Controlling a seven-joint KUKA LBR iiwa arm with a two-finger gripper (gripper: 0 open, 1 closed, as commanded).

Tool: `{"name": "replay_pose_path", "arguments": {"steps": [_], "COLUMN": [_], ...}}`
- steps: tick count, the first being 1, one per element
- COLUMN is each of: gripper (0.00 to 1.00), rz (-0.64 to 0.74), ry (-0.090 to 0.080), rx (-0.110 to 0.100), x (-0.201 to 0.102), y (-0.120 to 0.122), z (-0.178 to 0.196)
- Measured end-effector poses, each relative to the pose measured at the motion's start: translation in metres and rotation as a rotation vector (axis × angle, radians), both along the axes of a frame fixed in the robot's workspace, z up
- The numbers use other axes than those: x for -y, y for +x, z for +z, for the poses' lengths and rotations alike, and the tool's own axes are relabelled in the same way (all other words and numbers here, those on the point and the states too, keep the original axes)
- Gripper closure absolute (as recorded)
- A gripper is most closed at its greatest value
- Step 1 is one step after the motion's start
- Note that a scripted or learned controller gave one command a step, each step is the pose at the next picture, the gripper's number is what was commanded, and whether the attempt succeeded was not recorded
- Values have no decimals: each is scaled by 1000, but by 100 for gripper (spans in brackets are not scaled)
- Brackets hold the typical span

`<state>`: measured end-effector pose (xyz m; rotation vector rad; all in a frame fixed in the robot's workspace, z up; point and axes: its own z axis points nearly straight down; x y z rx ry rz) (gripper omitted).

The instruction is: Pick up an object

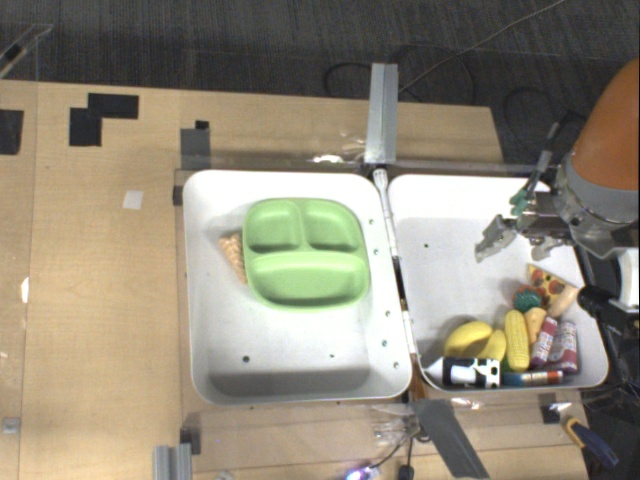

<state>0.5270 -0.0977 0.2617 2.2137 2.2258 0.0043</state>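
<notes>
Where the wooden surface [100,298] carries two shallow white bins side by side, the left bin [290,368] is occupied by a green divided tray [303,251], lying flat near its middle. A tan, textured item [232,256] is tucked against the tray's left edge, partly hidden beneath it. In the right bin [440,268], small objects are heaped in the lower right corner: a yellow lemon-like piece [468,336], a corn cob [516,339], a pizza slice [551,286], a black-and-white bottle [470,373] on its side, and several others too crowded to be told apart. The end effector [497,236] is seen over the bin's upper right part, above bare floor and apart from the heap. Whether its fingers are spread or closed cannot be told; nothing is seen held.
</notes>
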Motion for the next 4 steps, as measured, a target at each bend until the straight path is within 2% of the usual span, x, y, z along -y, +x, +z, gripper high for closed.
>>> {"name": "replay_pose_path", "arguments": {"steps": [1,2,3,4], "gripper": [0,0,100,100], "rz": [34,101,98,0], "ry": [-1,3,-2,-1], "rx": [2,-2,6,3], "x": [75,105,106,60], "y": [12,7,9,38], "z": [-19,-157,-145,-38]}}
